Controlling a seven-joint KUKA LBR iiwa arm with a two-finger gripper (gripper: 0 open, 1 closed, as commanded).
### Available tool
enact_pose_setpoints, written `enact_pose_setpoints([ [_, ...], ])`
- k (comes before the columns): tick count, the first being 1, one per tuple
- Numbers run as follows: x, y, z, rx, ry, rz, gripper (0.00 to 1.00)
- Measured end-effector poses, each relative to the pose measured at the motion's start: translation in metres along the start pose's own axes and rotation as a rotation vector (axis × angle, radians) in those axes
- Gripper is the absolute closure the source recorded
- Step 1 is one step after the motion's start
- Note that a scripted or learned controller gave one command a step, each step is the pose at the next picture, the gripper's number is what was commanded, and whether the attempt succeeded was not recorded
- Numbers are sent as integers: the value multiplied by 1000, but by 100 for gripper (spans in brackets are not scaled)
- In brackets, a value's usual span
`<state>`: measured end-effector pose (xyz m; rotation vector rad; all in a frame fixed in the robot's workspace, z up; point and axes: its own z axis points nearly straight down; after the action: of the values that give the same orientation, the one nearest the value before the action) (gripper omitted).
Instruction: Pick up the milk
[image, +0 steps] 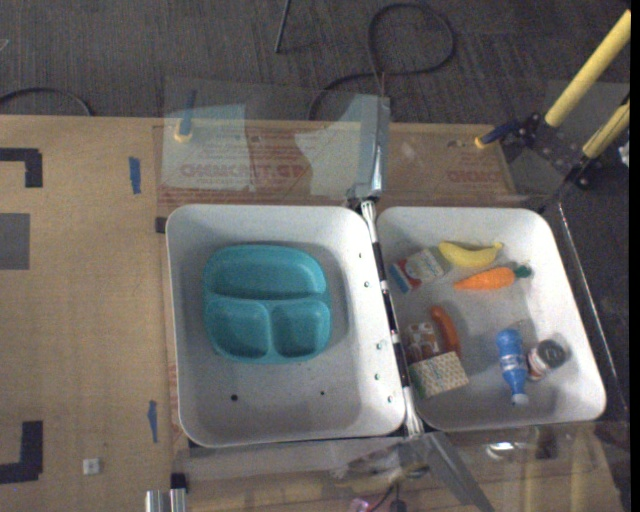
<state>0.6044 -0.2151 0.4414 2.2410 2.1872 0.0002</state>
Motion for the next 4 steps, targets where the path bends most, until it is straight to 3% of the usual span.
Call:
enact_pose_setpoints([
  [1,5,13,49,6,6,-70,100],
  [2,-8,-28,5,2,3,-176,100],
  [3,-13,-94,5,8,6,90,100],
  [4,31,-74,5,7,5,290,100],
])
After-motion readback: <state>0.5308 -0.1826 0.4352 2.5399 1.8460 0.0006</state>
